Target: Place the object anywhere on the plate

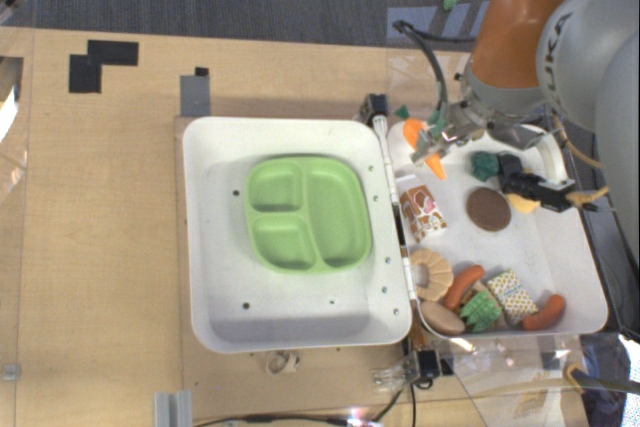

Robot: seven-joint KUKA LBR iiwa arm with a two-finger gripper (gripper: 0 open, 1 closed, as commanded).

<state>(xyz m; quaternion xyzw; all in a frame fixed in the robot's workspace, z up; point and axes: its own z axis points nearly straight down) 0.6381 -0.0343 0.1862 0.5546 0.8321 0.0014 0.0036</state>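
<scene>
– Orange toy, carrot-like: location?
– Far left corner of the right bin, close to the rim shared with the left bin. Directly under the pincer, touching it or nearly so.

– Pincer state?
– Cannot tell. Partly masked by the wrist and the orange toy itself. Not to be recorded as a confirmed hold.

– Reason for that arm posture?
– Probably a steep top-down approach. Suits a small item lying near a bin wall, with a dark green toy and a brown disc near on the other side.

– Destination?
– Green plate, three compartments, flat near the middle of the left bin, well apart from the toy. Any compartment acceptable per the task.

– Remaining work, as judged?
– Verify grasp, lift above the shared rim, carry across to the plate, release low.

– Risks?
– Slip of a tapered toy during lift; contact with the rim on a low transfer. Both bins seated on the bench, so check clearance only at the rim.
</scene>
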